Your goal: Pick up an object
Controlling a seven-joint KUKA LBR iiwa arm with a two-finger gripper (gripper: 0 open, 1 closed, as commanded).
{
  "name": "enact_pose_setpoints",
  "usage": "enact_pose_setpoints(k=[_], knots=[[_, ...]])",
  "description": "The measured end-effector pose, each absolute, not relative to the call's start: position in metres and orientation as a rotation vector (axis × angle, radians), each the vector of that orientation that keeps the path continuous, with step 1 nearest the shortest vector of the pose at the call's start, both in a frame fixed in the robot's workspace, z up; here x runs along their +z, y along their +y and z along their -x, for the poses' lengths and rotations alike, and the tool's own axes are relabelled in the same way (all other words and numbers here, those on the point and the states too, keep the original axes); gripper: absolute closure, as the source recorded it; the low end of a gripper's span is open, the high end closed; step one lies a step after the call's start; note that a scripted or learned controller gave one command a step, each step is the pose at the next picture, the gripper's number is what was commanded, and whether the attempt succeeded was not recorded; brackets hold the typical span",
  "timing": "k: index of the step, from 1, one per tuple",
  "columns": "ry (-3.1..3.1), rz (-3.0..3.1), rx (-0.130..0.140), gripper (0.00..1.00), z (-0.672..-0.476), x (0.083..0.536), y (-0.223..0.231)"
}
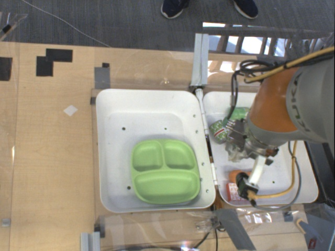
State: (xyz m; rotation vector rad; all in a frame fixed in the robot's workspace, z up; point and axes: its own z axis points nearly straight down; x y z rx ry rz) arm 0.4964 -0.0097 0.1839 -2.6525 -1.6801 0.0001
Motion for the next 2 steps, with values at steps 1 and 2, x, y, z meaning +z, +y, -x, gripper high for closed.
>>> enact_pose_setpoints(k=[1,2], knots=[[-2.064,2.369,-0.004,1.00,-0.524,0.303,0.072],[-2.050,2.381,-0.002,1.00,-0.521,0.287,-0.026]])
